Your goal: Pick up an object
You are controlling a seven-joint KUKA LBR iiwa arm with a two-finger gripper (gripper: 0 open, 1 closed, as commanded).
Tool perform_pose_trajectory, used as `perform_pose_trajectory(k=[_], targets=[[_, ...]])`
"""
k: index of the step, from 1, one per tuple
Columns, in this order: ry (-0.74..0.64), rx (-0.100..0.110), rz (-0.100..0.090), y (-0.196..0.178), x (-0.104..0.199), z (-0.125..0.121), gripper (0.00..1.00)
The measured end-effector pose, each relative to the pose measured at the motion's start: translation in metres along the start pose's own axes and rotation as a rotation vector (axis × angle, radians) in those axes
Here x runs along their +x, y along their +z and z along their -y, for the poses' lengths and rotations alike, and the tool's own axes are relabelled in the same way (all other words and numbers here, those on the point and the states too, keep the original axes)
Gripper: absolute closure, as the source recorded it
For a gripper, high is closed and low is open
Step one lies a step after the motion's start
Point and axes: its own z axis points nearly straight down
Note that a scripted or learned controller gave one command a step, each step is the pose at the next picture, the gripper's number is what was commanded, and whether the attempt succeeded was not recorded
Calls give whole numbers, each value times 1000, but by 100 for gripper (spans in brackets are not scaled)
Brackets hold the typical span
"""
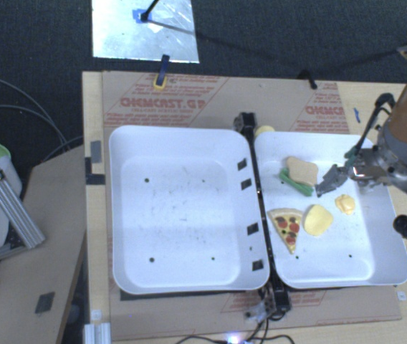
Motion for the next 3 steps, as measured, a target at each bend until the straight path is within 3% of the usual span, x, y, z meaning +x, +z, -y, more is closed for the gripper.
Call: perform_pose_trajectory(k=[1,2,3], targets=[[5,11,-2,117,-20,31,0],[-5,-7,-2,181,17,-45,0],[-1,1,0,180,-9,-103,0]])
